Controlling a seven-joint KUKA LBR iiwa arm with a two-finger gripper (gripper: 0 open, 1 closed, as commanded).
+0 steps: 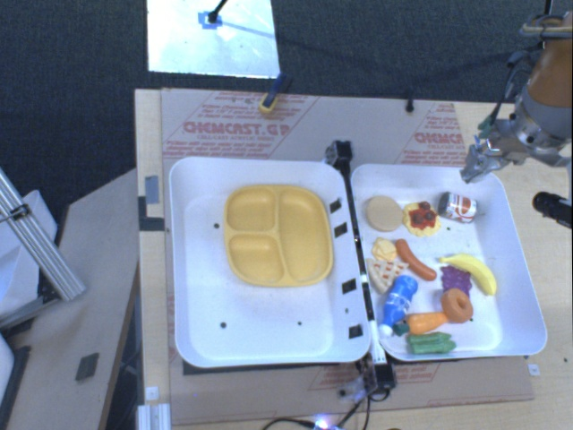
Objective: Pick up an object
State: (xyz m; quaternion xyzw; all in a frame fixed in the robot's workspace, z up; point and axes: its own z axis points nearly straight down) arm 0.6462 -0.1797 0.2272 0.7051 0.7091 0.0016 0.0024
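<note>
My gripper (477, 164) hangs over the far right corner of the right bin (515, 240), just above and right of a small red and white can (459, 206). Nothing shows between its fingers. In that bin lie several toy foods: a tan round cookie (384, 212), a small pizza (422, 218), a sausage (416, 260), a waffle wedge (385, 272), a banana (474, 271), purple grapes (456, 280), a doughnut (457, 305), a blue bottle (398, 300), a carrot (424, 322) and a green pickle (431, 344).
The left bin (206, 312) holds a yellow divided plate (277, 235). A black clip strip (351, 240) runs between the two bins. Cardboard (242, 124) lies under both bins, with a yellow-tipped tool (271, 99) at its far edge.
</note>
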